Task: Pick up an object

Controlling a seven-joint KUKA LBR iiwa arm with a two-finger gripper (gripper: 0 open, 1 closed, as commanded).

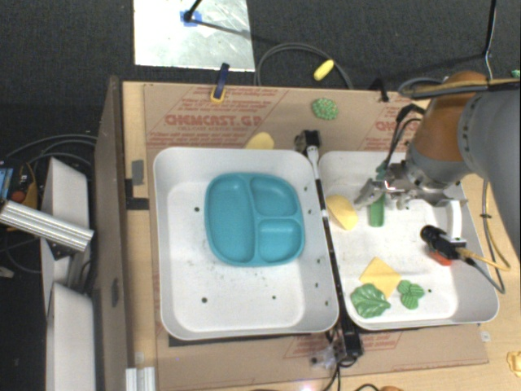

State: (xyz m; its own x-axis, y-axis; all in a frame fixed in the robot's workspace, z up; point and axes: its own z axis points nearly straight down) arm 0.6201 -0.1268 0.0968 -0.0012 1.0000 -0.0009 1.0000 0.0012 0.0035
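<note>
Gripper (376, 192): low in the right bin (472, 300), fingers closed on the green stick (375, 213).
Green stick: upright, long axis vertical, top between the fingers.
Neighbours: pale yellow piece (342, 213) just left; yellow wedge (379, 273) and green leaves (370, 300) nearer the front rim.
Left bin (175, 300): holds a teal divided plate (253, 219).
Lettering: red "CHEMCAST" on the cardboard sheet (203, 119).

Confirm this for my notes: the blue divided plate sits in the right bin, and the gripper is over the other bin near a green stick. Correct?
Not quite. The camera view shows the blue divided plate in the left bin, not the right. The gripper is over the right bin, near the green stick, as you say.
</note>
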